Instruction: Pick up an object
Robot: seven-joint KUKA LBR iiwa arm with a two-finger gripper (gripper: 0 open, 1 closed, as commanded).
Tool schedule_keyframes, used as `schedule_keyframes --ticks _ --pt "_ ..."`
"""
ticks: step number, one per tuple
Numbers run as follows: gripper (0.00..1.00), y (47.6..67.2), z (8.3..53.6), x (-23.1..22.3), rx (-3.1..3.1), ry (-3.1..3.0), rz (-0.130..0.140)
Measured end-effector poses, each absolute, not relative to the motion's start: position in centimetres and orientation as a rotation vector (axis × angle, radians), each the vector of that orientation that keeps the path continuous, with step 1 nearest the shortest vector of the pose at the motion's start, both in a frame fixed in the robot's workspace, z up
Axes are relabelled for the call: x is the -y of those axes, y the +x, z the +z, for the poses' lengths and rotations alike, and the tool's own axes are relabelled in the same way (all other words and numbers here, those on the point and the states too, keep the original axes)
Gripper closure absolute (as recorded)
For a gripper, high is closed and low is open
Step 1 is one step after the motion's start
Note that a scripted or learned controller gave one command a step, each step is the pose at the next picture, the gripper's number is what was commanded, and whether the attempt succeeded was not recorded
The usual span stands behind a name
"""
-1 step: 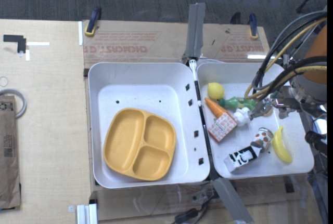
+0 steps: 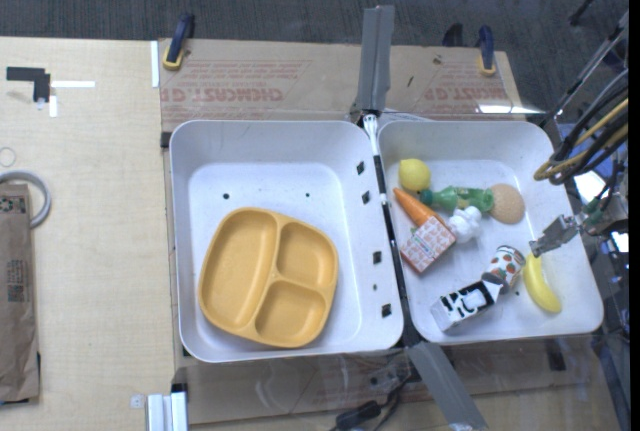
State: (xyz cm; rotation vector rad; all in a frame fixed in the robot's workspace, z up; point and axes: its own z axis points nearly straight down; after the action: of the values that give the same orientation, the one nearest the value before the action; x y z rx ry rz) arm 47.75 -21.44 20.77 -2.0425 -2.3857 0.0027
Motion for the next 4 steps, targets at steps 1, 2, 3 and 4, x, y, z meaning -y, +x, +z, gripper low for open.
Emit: schedule_keyframes --ticks 1,2,3,4 --pt "0.00 48.2 11.2 22.3 2.601 -1.786 -0.007" --pt "0.00 49.7 10.7 22.3 2.623 -1.762 -0.016" --pt "0.00 49.2 10.8 22.6 2.737 -1.615 -0.009" --pt "0.00 47.8 14.1 22.3 2.697 -1.614 0.001"
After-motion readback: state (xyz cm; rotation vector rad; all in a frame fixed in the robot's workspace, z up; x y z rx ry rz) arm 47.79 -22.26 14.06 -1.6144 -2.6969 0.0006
